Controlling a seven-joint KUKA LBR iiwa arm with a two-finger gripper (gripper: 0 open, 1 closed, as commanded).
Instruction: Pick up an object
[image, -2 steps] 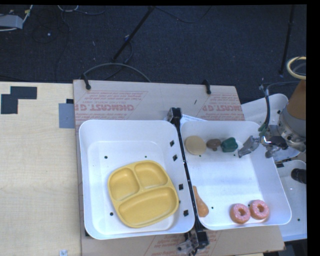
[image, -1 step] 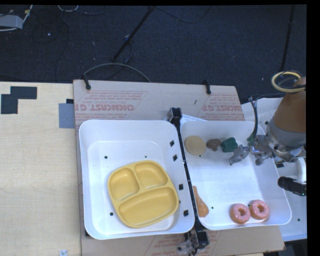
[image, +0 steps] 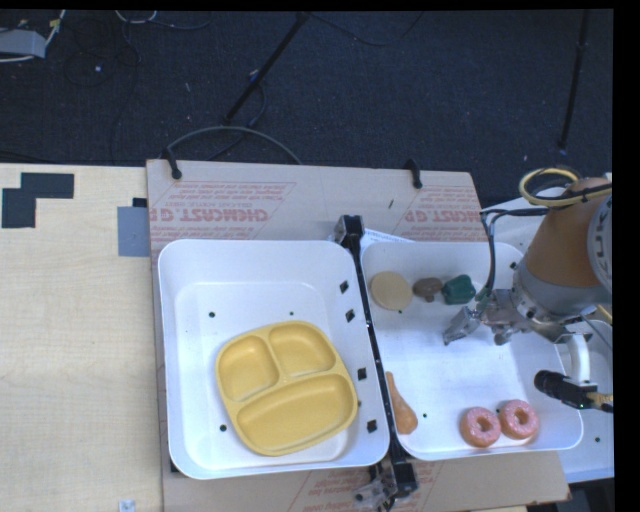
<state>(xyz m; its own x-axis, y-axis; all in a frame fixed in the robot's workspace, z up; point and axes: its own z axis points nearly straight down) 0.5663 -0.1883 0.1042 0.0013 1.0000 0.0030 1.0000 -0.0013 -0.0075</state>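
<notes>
Arm: the grey arm with its orange band (image: 560, 250) entered from the right of the frame and hung over the right bin.
Claw: the claw (image: 478, 327) sat right of centre, low over the right bin's floor; how far it stood open could not be told, and no object showed between its parts.
Right bin: the white bin (image: 440, 425) occupied the lower right of the frame.
Right bin contents, upper part: a tan round disc (image: 390, 291), a small brown piece (image: 428, 289) and a green piece (image: 459, 290) lay in a row, the brown touching the green, all just up and left of the claw.
Right bin contents, lower part: two pink doughnuts (image: 499, 423) lay touching at lower right; an orange elongated piece (image: 399, 403) lay along the left wall.
Left bin: the white bin (image: 190, 330) at frame centre-left held a yellow compartment tray (image: 287, 386), set at a slant.
Bench: pale wood surface (image: 70, 350) at left.
</notes>
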